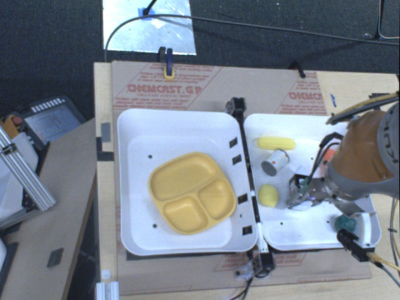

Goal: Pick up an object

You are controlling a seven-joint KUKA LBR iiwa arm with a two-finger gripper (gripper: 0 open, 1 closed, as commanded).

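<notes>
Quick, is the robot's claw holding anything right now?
Gripper: down in the right bin near the yellow ball; whether it is open, closed or holding something cannot be told from this view.

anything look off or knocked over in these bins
Mostly tidy. The one oddity is the small grey cup in the right bin, which lies tipped on its side below the yellow corn-like piece. The yellow divided tray in the left bin sits flat but turned at an angle.
</notes>
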